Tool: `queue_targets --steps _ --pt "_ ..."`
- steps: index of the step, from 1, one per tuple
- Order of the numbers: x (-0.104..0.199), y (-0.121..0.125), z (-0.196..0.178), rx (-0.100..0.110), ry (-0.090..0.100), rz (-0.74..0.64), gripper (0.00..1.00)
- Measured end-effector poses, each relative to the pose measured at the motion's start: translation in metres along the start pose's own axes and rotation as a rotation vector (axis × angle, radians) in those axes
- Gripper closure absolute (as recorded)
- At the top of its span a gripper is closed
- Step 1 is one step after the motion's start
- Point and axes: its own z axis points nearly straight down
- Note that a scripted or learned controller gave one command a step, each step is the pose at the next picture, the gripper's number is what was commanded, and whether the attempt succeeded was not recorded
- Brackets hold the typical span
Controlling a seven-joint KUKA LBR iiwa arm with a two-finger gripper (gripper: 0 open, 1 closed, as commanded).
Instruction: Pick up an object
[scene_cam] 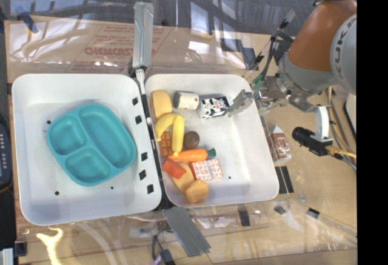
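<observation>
The right bin (254, 154) holds a cluster of toy foods. Among them are a banana (171, 127), a yellow piece (161, 103), a white can (187, 100), a black-and-white carton (213, 107), a brown ball (191, 139) and a carrot (193, 155). Nearer the front lie a red piece (174, 168), a red-patterned box (207, 169) and a tan piece (196, 191). My gripper (239, 102) sits low at the bin's upper right, just right of the black-and-white carton. Whether it touches the carton is unclear.
The left bin (30, 185) holds a teal divided plate (91, 142). A small brown-and-white carton (280, 144) lies on the bench right of the right bin. A black cable plug (309, 139) and the arm's wrist (312, 45) hang over the right side.
</observation>
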Motion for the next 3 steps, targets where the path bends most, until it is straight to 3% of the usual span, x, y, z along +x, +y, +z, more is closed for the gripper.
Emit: queue_targets --steps 1,2,3 --pt "0.050 -0.070 0.125 0.009 0.003 -0.058 0.00" --pt "0.056 -0.006 0.159 -0.002 0.000 -0.097 0.00" --pt "0.063 0.026 0.110 -0.004 -0.002 -0.294 0.00"
